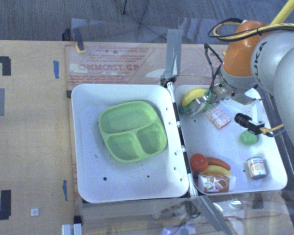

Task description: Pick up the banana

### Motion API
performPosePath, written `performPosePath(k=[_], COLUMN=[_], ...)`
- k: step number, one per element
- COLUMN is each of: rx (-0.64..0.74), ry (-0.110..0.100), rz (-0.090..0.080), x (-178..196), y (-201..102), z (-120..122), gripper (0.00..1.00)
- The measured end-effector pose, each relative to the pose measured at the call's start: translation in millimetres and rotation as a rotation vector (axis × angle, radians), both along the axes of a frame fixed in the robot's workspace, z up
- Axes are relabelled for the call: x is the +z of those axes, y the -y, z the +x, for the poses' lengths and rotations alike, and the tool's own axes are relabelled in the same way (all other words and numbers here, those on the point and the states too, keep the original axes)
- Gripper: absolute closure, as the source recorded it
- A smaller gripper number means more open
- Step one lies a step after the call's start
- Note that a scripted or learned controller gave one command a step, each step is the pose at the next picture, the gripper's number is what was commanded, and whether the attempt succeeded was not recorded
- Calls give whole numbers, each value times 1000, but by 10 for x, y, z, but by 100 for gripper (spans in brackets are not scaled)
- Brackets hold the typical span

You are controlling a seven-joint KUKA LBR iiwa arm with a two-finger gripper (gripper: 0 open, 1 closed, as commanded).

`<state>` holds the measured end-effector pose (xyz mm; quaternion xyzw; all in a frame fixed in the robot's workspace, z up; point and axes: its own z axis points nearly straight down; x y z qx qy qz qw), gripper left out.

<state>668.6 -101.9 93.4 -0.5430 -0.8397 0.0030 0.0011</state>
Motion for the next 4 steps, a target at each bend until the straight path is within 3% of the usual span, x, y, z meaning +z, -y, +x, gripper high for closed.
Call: performPosePath(k=[1,2,3,4], rx=[0,48,67,82], ry=[0,11,6,0], rz=[0,2,3,-3], x=[0,602,123,2], y=[0,95,141,104], z=[0,-2,-6,-19], gripper=[0,0,0,0])
